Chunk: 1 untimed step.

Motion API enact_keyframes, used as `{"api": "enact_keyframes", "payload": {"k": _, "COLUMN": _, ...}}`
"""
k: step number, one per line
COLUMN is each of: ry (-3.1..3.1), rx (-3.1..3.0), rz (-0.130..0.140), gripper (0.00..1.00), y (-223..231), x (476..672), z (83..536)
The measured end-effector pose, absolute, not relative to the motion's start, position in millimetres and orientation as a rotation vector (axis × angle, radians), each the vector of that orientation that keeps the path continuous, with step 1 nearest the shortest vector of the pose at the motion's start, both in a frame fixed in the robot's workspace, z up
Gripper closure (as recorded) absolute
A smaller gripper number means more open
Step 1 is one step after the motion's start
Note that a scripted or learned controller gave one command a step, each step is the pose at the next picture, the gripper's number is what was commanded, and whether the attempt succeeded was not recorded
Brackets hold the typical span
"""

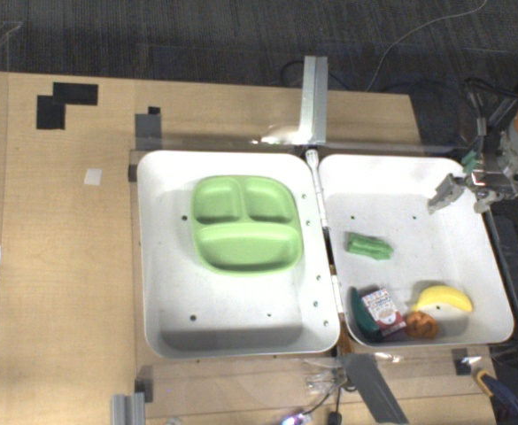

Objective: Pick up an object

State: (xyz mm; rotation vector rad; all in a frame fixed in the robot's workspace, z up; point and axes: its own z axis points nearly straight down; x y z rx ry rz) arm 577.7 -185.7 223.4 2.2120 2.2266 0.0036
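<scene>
Objects lie in the right bin (418, 180): a green piece (368, 247) mid-bin, a small carton (382, 306), a banana (444, 300) and a brown item (422, 325) near the front. A green divided plate (243, 222) sits in the left bin (166, 237). At the right bin's far right corner, the gripper (462, 189) hovers with its fingers spread apart, holding nothing.
</scene>
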Motion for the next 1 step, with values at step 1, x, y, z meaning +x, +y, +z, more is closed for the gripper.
{"api": "enact_keyframes", "payload": {"k": 1, "ry": 2.24, "rx": 2.2, "rz": 0.003, "gripper": 0.0, "y": -108.9, "x": 565.1, "z": 185.8}}
